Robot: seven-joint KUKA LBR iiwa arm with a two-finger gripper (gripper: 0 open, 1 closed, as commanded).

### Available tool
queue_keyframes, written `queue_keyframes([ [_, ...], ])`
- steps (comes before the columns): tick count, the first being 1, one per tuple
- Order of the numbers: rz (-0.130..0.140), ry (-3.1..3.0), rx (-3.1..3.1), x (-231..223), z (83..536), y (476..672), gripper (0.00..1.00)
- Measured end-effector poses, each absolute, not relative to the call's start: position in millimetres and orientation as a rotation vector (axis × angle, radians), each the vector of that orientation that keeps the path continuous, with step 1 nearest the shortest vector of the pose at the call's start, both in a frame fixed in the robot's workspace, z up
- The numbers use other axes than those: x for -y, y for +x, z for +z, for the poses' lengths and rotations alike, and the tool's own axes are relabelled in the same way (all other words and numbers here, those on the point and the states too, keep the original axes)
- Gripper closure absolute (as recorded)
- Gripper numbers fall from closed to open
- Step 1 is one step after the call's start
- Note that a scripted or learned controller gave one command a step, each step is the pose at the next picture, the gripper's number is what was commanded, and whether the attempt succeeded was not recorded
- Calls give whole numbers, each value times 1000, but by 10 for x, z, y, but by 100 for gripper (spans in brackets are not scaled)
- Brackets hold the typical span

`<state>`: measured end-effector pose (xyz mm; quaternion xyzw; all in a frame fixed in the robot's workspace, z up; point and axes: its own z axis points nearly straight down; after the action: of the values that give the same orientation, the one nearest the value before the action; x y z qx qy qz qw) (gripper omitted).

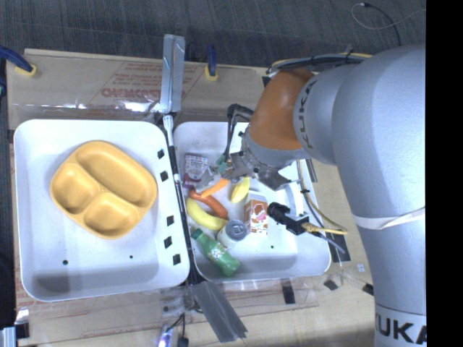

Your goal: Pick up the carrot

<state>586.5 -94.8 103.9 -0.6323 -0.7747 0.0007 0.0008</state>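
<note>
Brown cardboard sheeting point(137, 78) covers the bench under two shallow white bins, with dark grey carpet point(217, 6) beyond it at the far side.

Nearest the camera, a grey metal bracket point(221, 311) lies at the front edge where the bins meet. Just behind it, in the front of the right white bin point(304, 260), a green plastic bottle point(216, 254) lies on its side, with a small grey-blue round cap point(235, 230) beside its far end. A yellow banana point(204, 215) lies behind the bottle, and the slim orange carrot point(210, 196) rests against the banana's far side, near the bin's left wall, close to a second orange piece angled just past it. To their right stands a small red-and-white carton point(256, 216), and a pale yellow lemon-shaped piece point(240, 189) sits behind that. A dark red printed packet point(195, 166) lies further back.

In the left white bin point(43, 266) rests a yellow plastic divided tray point(103, 187), three compartments moulded into it.

Above the right bin's far half hangs the grey arm with its orange band point(278, 118); the two-finger gripper point(233, 167) sits low over the clutter just beyond the carrot, and whether its jaws are apart or together cannot be told.
</note>
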Motion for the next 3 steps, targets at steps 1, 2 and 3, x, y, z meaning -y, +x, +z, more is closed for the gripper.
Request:
queue_keyframes([
  [1,-9,-1738,2621,1195,956,6121,0],
  [2,2,-1501,2762,1060,956,6590,0],
  [3,3,-1042,2957,1177,1359,6219,0],
])
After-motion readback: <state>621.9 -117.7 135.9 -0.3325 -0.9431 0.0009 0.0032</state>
